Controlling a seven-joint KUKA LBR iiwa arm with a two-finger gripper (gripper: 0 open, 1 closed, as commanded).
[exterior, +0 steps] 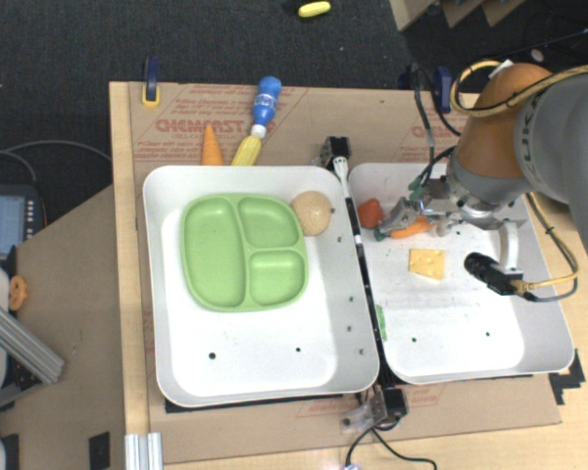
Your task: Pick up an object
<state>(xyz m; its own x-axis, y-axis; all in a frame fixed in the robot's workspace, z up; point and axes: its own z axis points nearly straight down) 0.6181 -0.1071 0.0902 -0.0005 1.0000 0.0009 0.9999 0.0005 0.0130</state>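
Lying at the claw [409, 218] tips, perhaps touching — orange carrot [409, 231]

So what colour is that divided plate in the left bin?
Light green; the divided plate shows clearly in the camera view.

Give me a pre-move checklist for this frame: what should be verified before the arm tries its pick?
1. Gripper is over the right bin: ok.
2. Target within reach: orange carrot-like piece lies right at the gripper: ok.
3. Whether the piece sits between the jaws: cannot tell.
4. Neighbours crowd the pick: red piece sits close beside it: not ok.
5. Yellow cheese piece lies apart from the gripper: ok.
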